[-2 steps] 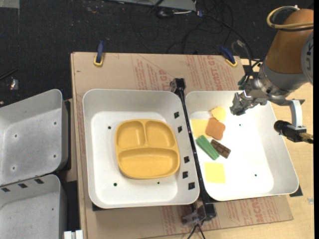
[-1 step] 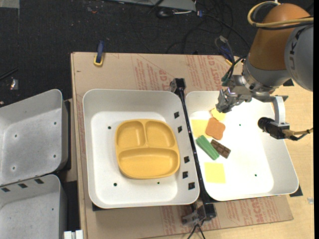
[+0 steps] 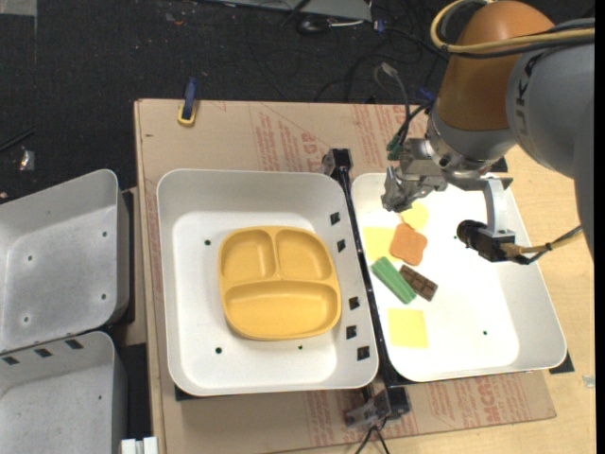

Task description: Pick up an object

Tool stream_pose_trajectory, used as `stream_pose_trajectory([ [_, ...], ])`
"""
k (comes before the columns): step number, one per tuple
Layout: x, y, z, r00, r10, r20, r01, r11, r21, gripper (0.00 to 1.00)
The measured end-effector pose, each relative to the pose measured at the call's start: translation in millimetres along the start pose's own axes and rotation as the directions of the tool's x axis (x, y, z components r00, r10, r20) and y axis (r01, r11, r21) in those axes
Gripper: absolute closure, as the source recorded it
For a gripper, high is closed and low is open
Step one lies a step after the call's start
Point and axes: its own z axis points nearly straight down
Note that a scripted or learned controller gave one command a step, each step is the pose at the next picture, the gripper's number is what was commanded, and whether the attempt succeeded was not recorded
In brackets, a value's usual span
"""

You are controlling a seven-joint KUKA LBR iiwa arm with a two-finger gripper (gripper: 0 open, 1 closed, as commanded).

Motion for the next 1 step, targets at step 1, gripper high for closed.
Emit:
stream_pose_trajectory([
  [1, 44.6, 16.6, 3.7, 1.0, 0.0, 0.0, 0.0, 1.0, -0.001, 1.0],
])
